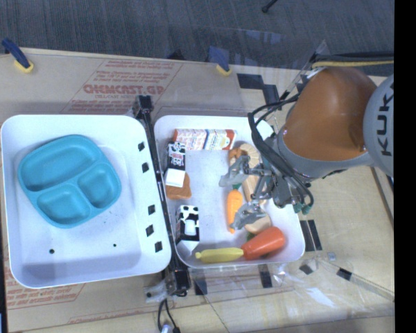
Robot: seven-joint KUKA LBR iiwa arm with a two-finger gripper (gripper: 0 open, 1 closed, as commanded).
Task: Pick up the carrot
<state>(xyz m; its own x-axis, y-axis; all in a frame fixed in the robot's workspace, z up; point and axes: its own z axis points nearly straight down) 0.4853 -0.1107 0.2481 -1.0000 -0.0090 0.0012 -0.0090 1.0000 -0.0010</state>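
The end effector [241, 196] is hanging low in the right bin [206, 245], its fingers sitting apart on either side of the carrot [234, 207] without clamping it (carrot's lying near the bin's right side). A banana [219, 255] is lying along the near wall, and a blue plate [68, 179] is sitting in the left bin [28, 266]
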